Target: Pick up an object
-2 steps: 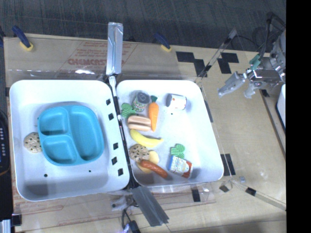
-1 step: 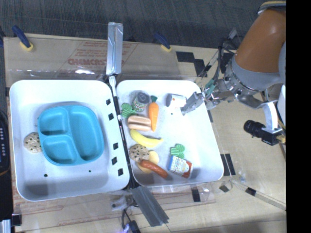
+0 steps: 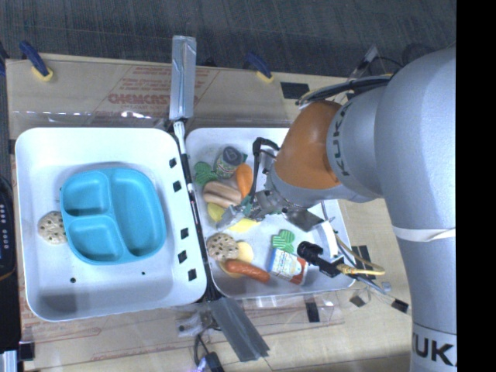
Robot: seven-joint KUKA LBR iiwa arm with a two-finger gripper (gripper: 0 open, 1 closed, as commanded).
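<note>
The gripper (image 3: 246,206) is low in the right bin (image 3: 225,136), near the middle of its left half. The wrist hides its tip, so I cannot tell if it is spread or closed, and nothing can be seen held in it.

The hot dog (image 3: 220,194) lies just left of the gripper, touching it or almost. A yellow piece (image 3: 243,225) lies just below the gripper. An orange carrot (image 3: 244,180) stands just above it, beside the hot dog. A green piece (image 3: 203,173) lies at the upper left of the hot dog, near the bin wall. A small can (image 3: 229,160) lies above the carrot, close to the far wall.

Toward the near side of this bin there is a cookie (image 3: 221,244), and a pale yellow piece (image 3: 245,250) touches its right side. A second carrot (image 3: 246,270) lies below these two, by the near wall. A small carton (image 3: 284,259) with a green top lies right of that carrot.

The left bin (image 3: 93,147) holds a blue tray (image 3: 113,214) with three compartments. Another cookie (image 3: 52,226) lies just beside the left edge of the tray.
</note>
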